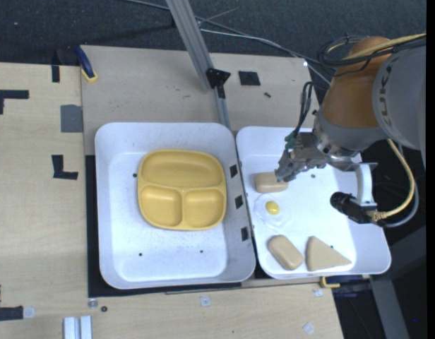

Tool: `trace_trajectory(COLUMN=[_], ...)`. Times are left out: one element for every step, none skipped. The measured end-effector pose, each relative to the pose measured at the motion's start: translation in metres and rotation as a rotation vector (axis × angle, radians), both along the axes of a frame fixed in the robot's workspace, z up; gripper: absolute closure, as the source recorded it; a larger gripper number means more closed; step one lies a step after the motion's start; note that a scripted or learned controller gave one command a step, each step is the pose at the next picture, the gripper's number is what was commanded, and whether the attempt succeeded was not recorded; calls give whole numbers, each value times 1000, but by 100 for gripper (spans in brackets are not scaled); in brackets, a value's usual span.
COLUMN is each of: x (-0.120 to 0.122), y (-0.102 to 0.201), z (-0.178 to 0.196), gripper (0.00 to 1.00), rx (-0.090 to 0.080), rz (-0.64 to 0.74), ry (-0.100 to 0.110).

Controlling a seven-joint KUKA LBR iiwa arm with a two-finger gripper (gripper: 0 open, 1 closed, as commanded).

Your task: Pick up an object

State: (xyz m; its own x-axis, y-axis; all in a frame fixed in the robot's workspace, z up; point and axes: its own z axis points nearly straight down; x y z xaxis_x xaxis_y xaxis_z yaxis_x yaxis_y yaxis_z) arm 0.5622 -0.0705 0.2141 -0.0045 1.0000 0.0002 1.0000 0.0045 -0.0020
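Over right bin [376, 256], gripper [284, 173] sits at tan block [269, 183] near the left wall, finger state untellable; block looks light, rigid, best pinched across short sides.

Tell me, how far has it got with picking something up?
Done: the arm has brought its pincer down into the right bin, right at a small tan block. In hand: nothing is visibly lifted; the block lies on the bin floor. Left: grip and raise it. The fried egg toy, bread roll and wedge lie untouched, as does the yellow divided plate in the left bin.
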Motion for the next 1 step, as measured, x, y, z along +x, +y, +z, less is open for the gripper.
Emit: trace_trajectory(x=[4], y=[55], z=[-7], gripper=[100], rx=[0], rz=[1], ry=[0])
